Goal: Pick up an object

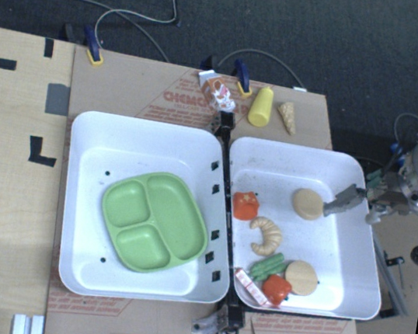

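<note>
The right bin (345, 298) holds several toy foods: a tan bun (308, 204), a red tomato-like piece (245, 205), a croissant (266, 236), green beans (267, 264), a round tan biscuit (302, 277), a red piece (276, 288) and a red-and-white packet (250, 288). My gripper (358, 207) hangs over this bin's right rim, just right of the tan bun. Its fingers stand open with nothing between them; one grey finger (341, 200) points toward the bun without touching it.
The left bin (91, 144) holds a green divided plate (155, 221). Behind the bins, on the cardboard, lie a small carton (217, 91), a yellow bottle (260, 106) and a cone (288, 117). Cables run across the dark floor at the back.
</note>
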Robot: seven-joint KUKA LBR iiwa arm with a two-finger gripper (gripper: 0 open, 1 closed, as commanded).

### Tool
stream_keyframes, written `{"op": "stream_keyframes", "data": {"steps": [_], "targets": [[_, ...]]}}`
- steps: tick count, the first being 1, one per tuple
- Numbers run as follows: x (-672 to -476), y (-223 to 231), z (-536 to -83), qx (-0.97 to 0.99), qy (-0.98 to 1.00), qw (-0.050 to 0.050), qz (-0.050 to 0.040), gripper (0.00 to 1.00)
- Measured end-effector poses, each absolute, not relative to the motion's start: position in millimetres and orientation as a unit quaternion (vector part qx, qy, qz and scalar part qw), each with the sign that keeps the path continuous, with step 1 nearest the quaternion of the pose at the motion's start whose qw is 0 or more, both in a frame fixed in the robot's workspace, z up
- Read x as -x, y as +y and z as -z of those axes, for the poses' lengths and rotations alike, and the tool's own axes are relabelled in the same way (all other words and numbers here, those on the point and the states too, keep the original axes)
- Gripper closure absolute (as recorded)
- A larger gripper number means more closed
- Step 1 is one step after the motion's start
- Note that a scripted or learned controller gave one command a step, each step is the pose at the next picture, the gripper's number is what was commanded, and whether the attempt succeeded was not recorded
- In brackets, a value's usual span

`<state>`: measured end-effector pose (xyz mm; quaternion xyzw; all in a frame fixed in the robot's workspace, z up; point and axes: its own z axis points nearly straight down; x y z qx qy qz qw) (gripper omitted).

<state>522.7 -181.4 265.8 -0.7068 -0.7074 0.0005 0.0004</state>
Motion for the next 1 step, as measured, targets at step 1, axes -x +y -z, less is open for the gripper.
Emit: {"op": "stream_keyframes", "data": {"steps": [1], "targets": [[-503.2,-143.2,-168.4,0.707,-0.708,0.002,-0.0009,0.00]]}}
